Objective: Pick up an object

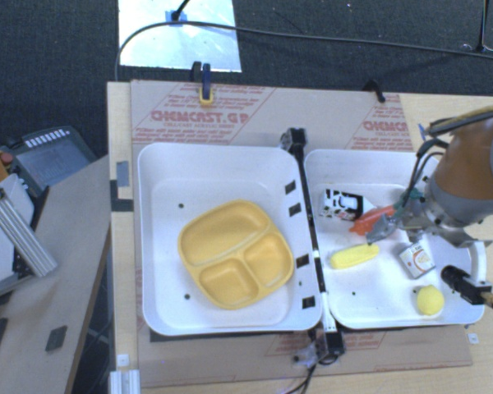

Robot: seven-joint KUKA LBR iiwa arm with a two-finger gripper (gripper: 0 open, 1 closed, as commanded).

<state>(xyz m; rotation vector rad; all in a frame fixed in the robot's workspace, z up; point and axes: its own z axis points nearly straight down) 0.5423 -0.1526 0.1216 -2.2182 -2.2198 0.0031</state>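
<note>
The right bin (370, 306) holds several small objects. An orange carrot-like piece (368, 219) lies near its middle, with a black-and-white toy (342, 203) just left of it. A yellow banana-shaped piece (353, 257) rests below them. A small white carton (416, 259) and a yellow ball (430, 300) sit toward the right. My gripper (386, 226) reaches in from the right and hangs low, right at the orange piece's right end. I cannot make out whether it touches the piece.
A yellow divided plate (234, 253) lies in the left bin (160, 220). The black divider (306, 228) runs between the bins. The arm's orange band (468, 158) and a black fitting (463, 284) overhang the right bin's right side.
</note>
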